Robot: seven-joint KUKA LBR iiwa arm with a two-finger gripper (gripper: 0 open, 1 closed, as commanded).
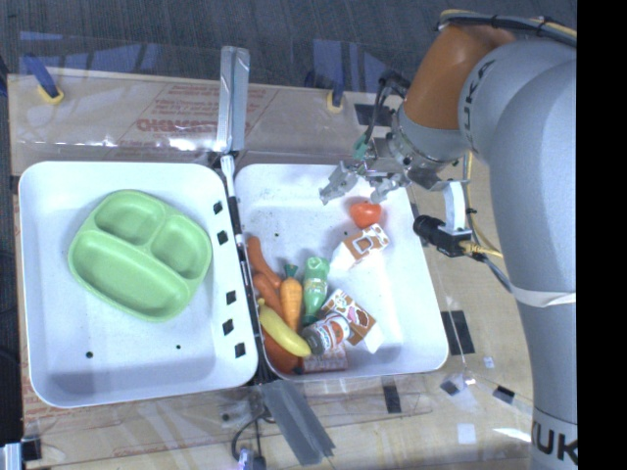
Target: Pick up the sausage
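The sausage (pixel 259 265) is a reddish-orange link lying along the left wall of the right bin (pixel 294 186), partly tucked under a carrot (pixel 291 300). My gripper (pixel 355 188) hangs over the back of the right bin, up and to the right of the sausage and well apart from it. Its fingers are spread open with nothing between them. A red tomato (pixel 365 212) sits just below the right finger.
Packed at the right bin's front are a banana (pixel 282 333), a green bottle (pixel 314 284), a can (pixel 323 338), a small carton (pixel 355 318) and a white bottle (pixel 360 249). The left bin (pixel 59 360) holds a green divided plate (pixel 140 253).
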